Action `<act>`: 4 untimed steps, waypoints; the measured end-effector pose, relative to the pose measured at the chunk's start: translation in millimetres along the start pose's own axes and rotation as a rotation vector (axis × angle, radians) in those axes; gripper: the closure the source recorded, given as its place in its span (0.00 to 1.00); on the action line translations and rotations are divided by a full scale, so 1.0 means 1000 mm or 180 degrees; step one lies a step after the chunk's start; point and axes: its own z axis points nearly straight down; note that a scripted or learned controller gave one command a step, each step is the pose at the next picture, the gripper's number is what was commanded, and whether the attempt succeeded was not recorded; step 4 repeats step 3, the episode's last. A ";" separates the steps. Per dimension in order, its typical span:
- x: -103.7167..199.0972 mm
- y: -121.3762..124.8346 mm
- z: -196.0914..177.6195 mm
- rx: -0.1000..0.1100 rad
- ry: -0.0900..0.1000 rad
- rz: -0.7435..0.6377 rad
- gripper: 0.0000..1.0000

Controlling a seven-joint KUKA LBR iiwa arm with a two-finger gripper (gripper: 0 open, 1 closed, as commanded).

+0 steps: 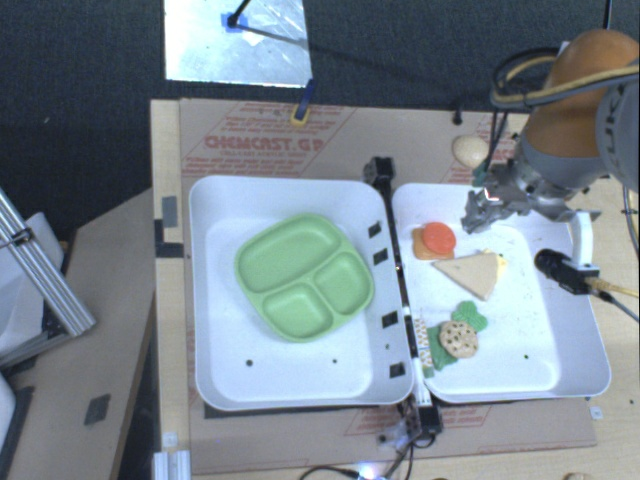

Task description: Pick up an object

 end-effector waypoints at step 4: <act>0.013 -0.002 0.002 0.0000 0.0000 -0.0013 1.00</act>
